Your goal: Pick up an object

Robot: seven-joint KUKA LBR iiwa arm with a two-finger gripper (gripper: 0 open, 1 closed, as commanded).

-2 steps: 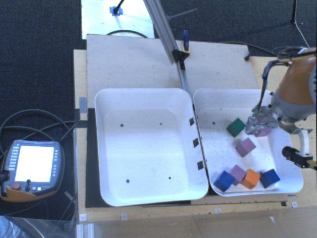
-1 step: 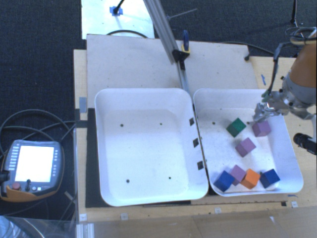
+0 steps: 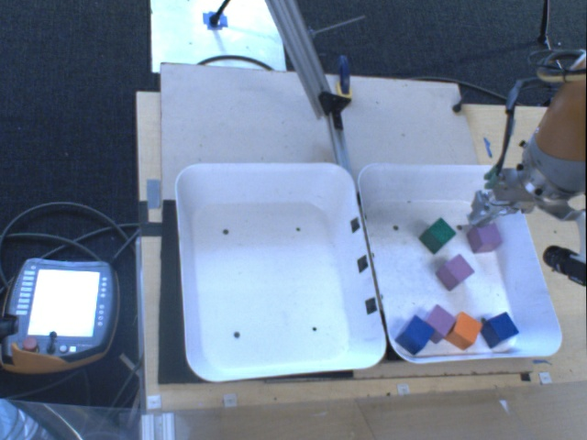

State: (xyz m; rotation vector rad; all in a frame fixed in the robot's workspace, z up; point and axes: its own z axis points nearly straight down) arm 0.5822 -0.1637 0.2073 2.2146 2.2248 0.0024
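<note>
Grey metal claw (image 3: 483, 211) low over right bin (image 3: 537, 273), near its far right side, tips just at or touching top edge of purple cube (image 3: 484, 237). Can't tell whether clenched or released: fingers too small and blurred against the bin wall. Nothing visibly between them, so not counting anything as grasped. Likely target: that purple cube, sitting on the bin floor close to the right wall. Green cube (image 3: 437, 235) just to its left, near but apart; second purple cube (image 3: 454, 270) a bit nearer the camera. Main risks, judged from layout: off-centre approach, tips landing on the cube's top edge instead of straddling it, then pushing or tipping it rather than closing round it. Proximity to the sloped right wall: one finger could catch the wall, or the cube could slide up against it and wedge. A sideways nudge could send it into the green cube. Further out, front corner cluster: blue cube (image 3: 415, 334), small purple cube (image 3: 441, 321), orange cube (image 3: 465, 330), second blue cube (image 3: 499, 329), packed touching or nearly so; poor fallback, no finger clearance between them. Left bin (image 3: 197, 246) well apart, not in play. Both bins on surface (image 3: 248, 108), teach pendant (image 3: 57, 314) off to the left, irrelevant.
</note>
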